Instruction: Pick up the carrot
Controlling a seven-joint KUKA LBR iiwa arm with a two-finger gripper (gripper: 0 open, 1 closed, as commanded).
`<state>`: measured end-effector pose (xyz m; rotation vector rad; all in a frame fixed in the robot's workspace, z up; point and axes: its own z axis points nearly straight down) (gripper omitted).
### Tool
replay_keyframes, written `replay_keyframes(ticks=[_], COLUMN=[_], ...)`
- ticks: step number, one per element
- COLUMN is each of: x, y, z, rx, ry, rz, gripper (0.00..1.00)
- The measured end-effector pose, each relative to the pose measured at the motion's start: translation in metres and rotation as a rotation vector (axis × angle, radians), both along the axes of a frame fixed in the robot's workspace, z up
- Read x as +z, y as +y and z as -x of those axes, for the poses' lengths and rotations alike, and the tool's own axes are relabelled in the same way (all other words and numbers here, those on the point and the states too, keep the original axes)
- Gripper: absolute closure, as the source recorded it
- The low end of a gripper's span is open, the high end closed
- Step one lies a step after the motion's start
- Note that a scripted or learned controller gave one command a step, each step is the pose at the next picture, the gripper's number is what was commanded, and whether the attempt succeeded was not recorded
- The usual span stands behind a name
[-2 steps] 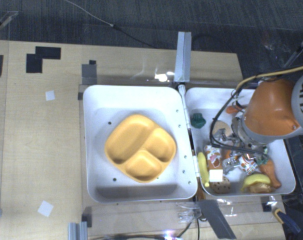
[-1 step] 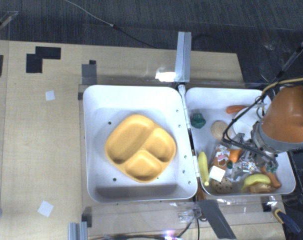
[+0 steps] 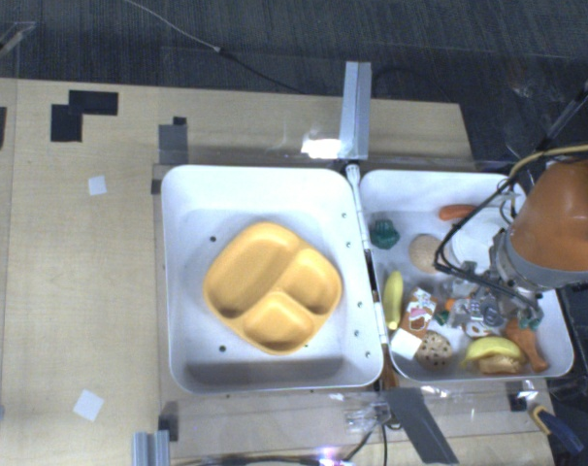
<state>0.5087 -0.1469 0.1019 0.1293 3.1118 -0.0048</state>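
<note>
A small orange carrot [image 3: 458,212] lies near the back wall of the right bin [image 3: 566,357]. My gripper [image 3: 480,307] hangs low over the front middle of that bin, in front of the carrot and apart from it, among a clutter of small toys. The arm's orange band [image 3: 564,216] and grey wrist hide the bin's right part.
In the right bin lie a green toy [image 3: 383,232], a beige round piece [image 3: 425,251], a banana [image 3: 394,297], a cookie [image 3: 433,349], a yellow fruit [image 3: 495,352] and an orange-brown piece [image 3: 530,346]. The left bin [image 3: 187,260] holds a yellow divided plate [image 3: 272,285].
</note>
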Motion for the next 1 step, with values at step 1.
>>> replay_keyframes(ticks=[1], x=[0.046], y=[0.0315], z=[0.0192], rx=[-0.085], ry=[0.017], rz=[-0.005], gripper=[1.0])
